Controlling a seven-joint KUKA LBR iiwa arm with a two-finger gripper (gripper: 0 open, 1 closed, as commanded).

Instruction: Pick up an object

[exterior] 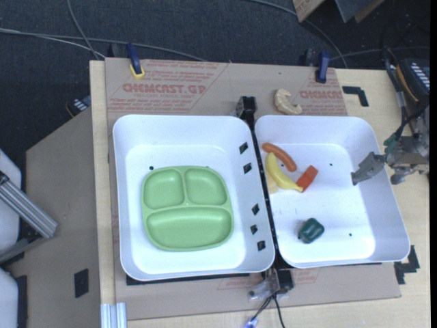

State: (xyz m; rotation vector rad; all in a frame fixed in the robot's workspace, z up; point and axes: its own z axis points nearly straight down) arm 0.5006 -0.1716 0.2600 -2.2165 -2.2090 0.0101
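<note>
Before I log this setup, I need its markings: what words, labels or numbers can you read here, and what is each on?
"CHEMCAST GP": large red print on the cardboard sheet behind the left bin.
"CHEMCAST", partly covered: the same red print behind the right bin.
Smaller red lines around both prints: too blurred to read.
Red print on the cardboard's front edge: too small to read.
</note>
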